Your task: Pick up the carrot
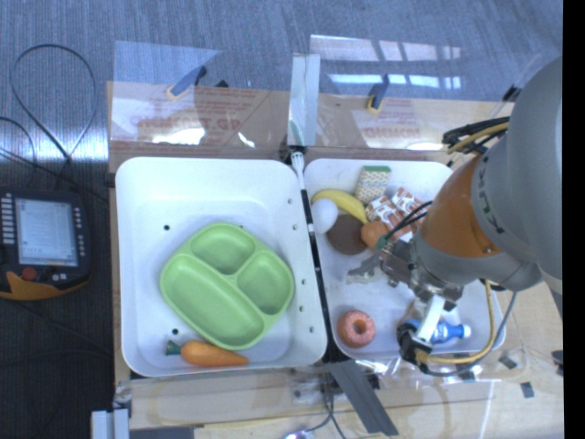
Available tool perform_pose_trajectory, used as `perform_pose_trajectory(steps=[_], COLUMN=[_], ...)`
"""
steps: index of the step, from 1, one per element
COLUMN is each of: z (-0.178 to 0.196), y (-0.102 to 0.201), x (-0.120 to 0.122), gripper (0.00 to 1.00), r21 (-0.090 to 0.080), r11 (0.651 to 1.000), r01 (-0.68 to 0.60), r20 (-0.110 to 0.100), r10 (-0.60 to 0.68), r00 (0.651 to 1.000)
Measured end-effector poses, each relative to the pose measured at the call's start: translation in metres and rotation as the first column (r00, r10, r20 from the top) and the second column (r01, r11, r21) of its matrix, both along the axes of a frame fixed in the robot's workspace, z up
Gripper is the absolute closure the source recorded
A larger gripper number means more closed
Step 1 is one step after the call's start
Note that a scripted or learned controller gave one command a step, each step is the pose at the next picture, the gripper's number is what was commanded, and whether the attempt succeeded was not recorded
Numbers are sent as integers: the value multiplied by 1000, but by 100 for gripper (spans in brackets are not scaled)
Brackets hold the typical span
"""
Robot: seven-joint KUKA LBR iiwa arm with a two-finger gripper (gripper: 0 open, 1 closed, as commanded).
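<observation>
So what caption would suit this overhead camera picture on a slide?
Carrot lies in the left bin beside a green plate; the arm is over the right bin.

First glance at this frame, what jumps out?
The grey arm with its orange band looms over the right bin, above a jumble of food: banana, apple. In the left bin, a green divided plate sits mid-bin, the carrot lying at its near edge.

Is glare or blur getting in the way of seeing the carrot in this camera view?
Camera view: the carrot is sharp and evenly lit beside the green plate in the left bin; glare sits on the clear panels behind the bins; the arm is large and slightly soft, covering part of the right bin.
</observation>
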State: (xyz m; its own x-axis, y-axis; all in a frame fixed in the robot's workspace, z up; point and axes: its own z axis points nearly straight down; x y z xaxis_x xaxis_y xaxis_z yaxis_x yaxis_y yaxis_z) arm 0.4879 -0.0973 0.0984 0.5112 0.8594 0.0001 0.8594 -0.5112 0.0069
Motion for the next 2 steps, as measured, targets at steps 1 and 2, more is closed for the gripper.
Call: perform_pose_trajectory(steps=[1,2], z=[-6,5], y=[-8,-10], x=[75,75], gripper=[0,100], r21=[-1,-6], r11=[980,980], r01=[200,199], r20=[6,8], r10=[-200,-199], r00=[980,980])
